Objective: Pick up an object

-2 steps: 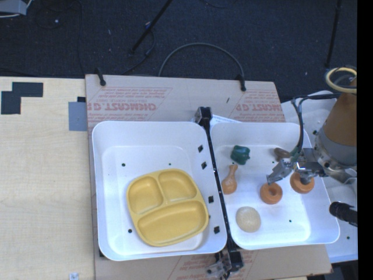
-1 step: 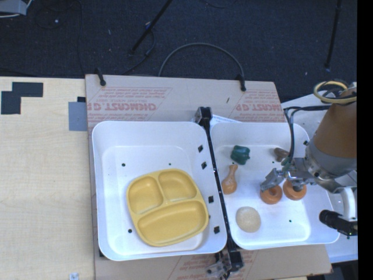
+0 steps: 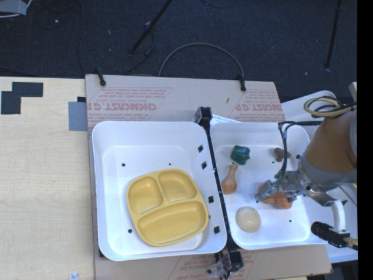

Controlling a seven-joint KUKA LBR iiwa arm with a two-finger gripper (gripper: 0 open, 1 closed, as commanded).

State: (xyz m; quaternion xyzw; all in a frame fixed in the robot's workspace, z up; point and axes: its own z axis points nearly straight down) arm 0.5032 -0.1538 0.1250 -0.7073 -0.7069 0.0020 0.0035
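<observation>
My gripper (image 3: 274, 191) is low in the right bin (image 3: 297, 233), reaching in from the right. An orange object (image 3: 284, 201) lies right under and against it, partly hidden by the grey metal. To its left lies a tan gourd-shaped object (image 3: 229, 181). A dark green object (image 3: 239, 154) sits further back, and a cream round object (image 3: 248, 219) lies near the front. A small brown object (image 3: 280, 153) rests toward the back right of that bin.
The left bin (image 3: 111, 156) holds a yellow divided plate (image 3: 167, 207). A black-clipped divider (image 3: 211, 174) runs between the two bins. The arm's orange band (image 3: 332, 144) hangs over the right bin's right side.
</observation>
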